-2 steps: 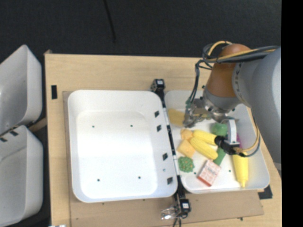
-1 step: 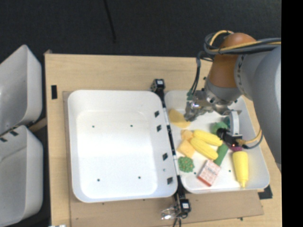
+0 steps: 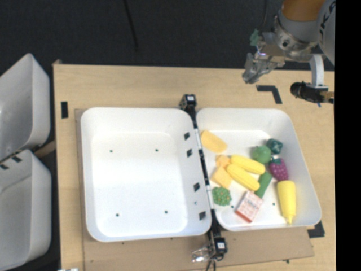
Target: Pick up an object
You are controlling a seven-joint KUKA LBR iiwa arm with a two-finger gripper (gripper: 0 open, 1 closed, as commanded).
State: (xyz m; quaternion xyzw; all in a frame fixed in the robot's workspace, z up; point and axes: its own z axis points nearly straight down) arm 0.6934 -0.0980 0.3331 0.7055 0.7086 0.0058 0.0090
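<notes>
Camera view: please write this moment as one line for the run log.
grey arm's gripper: above bench, beyond right white bin | holding: nothing seen | plastic toy food: in right bin | phase: not yet picked

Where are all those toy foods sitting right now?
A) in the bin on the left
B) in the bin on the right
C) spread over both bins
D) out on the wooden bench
B: the toy foods all lie together inside the right bin, between its walls.
</notes>
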